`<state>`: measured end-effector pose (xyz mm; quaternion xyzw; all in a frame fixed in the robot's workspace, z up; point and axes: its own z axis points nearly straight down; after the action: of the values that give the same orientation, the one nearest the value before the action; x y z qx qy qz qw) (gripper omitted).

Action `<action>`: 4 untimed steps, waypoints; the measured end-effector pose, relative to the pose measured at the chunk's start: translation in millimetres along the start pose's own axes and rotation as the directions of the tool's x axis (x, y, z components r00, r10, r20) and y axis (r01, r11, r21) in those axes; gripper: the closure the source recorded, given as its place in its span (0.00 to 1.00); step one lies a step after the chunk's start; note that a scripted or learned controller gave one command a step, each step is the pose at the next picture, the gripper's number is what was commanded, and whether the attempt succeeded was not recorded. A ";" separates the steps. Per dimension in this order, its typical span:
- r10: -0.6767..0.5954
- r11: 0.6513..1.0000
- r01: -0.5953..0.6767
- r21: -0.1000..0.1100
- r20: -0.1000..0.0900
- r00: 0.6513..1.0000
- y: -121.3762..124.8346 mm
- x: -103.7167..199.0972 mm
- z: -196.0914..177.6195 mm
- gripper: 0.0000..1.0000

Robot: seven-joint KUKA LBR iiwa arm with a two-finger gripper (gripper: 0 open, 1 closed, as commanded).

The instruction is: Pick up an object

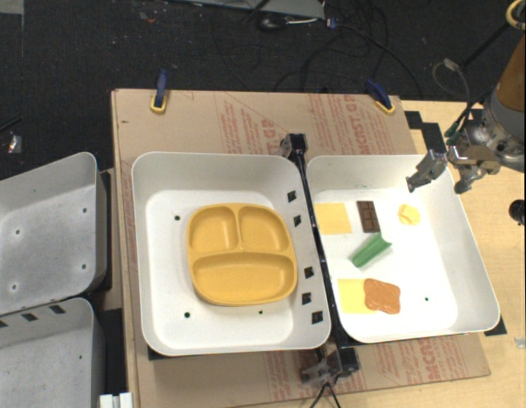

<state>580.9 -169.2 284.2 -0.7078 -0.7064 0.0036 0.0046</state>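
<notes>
A: Objects, right bin [466, 253]: six are seen on the white floor. A pale yellow flat square [333, 218] lies at upper left, just beside the centre divider. A dark brown rectangular bar [368, 217] lies just to its right, apart from it. A small yellow lumpy piece [408, 215] sits further right, near the back wall.

B: Middle and front?

A: A green elongated block [370, 251] is laid at a slant near the middle. A second yellow flat square [352, 296] is at the front left, with an orange-brown irregular flat piece [382, 296] touching or overlapping its right edge; which of the two cannot be told.

B: Gripper [443, 170]?

A: Seen at the back right corner of the right bin, over the rim, on the grey arm [509, 100] reaching in from the right. The fingers [424, 173] are spread apart, nothing between them. The small yellow lumpy piece is the nearest object, below and to the left of the fingers, apart from them. No object is lifted; all lie on the bin floor.

B: Left bin [152, 253]?

A: A yellow-orange plastic compartment plate [242, 254] with three sections is set roughly in its middle, two small sections at the back and one long section at the front. Nothing is seen in the sections.

B: Bench?

A: Both bins rest on a brown cardboard sheet [229, 117] with red print, held at the back by two yellow-and-blue clamps [159, 98]. Grey metal trays [42, 228] lie at the far left, off the sheet.
</notes>
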 end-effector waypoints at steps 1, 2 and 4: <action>-0.003 1.000 0.003 -0.012 0.002 1.000 1.8 0.5 -6.8 0.00; -0.001 1.000 0.001 -0.005 0.000 1.000 0.9 3.8 57.3 0.00; -0.001 1.000 0.001 -0.007 0.001 1.000 11.2 -1.1 159.3 0.00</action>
<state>590.2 -170.1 124.8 -0.7074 -0.7068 0.0015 0.0020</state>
